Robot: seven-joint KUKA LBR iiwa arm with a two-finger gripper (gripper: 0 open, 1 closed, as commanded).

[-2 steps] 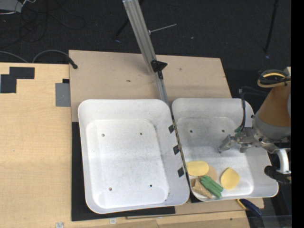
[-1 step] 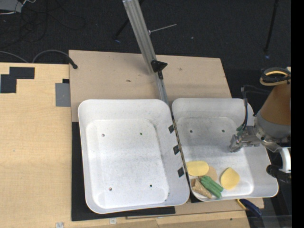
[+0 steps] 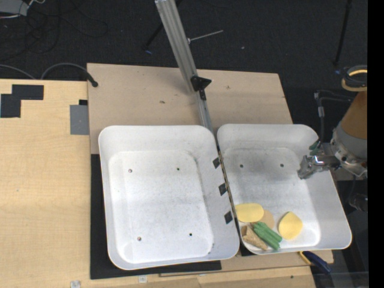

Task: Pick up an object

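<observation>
Gripper (image 3: 307, 165) hangs at the right rim of the right bin (image 3: 264, 140), near the far right corner, with the grey arm (image 3: 354, 143) and its orange band reaching in from the right. Whether anything sits between its tips cannot be told; the metal end is small and partly blurred against the white wall.

Objects lie well apart from the gripper, toward the near edge of the same bin. Closest to it is a yellow piece (image 3: 290, 225), near and slightly left of the gripper. Further left lies a second yellow piece (image 3: 249, 212), flatter and oval. Between the two, nearer the front rim, a green piece (image 3: 267, 235) lies at a slant, touching a tan piece (image 3: 256, 240) just beside it on the left. The green, tan and oval yellow pieces form a cluster near the front left corner of that bin.

Left of the gripper, beyond the black clips that join the two rims, stands the left bin (image 3: 159, 194). Both bins rest on the counter (image 3: 138, 98), and a metal rail (image 3: 180, 47) runs away from the gap between them.
</observation>
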